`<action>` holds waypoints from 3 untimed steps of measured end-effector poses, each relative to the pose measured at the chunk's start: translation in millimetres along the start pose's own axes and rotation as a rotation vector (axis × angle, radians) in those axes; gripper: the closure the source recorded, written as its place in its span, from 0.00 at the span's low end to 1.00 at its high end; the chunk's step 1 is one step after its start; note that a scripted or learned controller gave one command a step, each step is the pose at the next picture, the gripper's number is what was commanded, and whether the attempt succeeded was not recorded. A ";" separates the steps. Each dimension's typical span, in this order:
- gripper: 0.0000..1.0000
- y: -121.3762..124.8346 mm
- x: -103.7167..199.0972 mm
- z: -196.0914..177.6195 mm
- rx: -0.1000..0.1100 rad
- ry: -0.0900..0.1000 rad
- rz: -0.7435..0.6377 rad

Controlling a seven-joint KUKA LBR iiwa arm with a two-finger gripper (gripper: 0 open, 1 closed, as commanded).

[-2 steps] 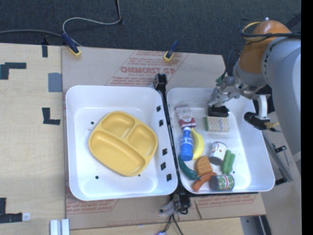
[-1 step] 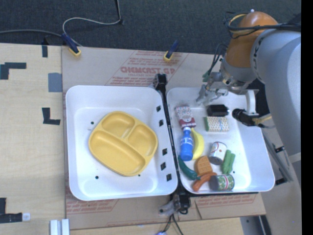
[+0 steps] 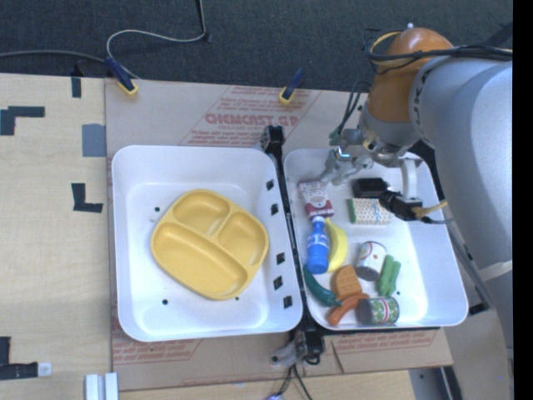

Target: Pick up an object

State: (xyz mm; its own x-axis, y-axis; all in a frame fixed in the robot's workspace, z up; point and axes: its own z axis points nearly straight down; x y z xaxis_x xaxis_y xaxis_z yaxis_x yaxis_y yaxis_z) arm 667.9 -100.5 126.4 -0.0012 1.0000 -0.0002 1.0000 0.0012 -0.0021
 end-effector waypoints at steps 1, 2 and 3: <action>1.00 0.1 6.4 -16.6 -0.001 0.000 0.000; 1.00 0.0 -0.8 -12.7 0.000 -0.001 0.000; 1.00 0.0 -7.7 -8.4 0.000 -0.001 0.000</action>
State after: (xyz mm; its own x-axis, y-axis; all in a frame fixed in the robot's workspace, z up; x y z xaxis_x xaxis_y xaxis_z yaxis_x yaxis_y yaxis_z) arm 667.9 -108.2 134.8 -0.0010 1.0000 -0.0014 1.0000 0.0010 -0.0019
